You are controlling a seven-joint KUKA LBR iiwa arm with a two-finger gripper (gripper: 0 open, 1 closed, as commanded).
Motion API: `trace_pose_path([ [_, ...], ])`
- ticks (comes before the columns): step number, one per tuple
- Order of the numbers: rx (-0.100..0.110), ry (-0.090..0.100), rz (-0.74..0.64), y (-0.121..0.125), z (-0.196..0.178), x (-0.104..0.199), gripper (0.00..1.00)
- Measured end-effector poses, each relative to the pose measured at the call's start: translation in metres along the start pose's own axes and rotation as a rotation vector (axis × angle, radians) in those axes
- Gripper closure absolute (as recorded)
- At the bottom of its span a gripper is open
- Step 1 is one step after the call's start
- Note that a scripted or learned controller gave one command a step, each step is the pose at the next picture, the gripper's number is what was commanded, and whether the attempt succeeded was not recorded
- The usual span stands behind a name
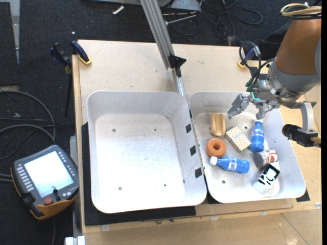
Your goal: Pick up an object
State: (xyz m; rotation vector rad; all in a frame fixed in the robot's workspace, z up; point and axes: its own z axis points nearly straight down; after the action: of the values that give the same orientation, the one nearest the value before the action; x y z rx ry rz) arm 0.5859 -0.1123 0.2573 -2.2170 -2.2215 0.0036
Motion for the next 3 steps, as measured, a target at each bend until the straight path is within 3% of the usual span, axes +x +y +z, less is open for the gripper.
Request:
trace_pose_path([
  [1, -0.002, -0.001, 0.001, 0.0, -0.001, 0.0, 0.0],
  [3, 0.001, 0.0, 0.002, 0.0, 0.086, 0.001, 0.0],
])
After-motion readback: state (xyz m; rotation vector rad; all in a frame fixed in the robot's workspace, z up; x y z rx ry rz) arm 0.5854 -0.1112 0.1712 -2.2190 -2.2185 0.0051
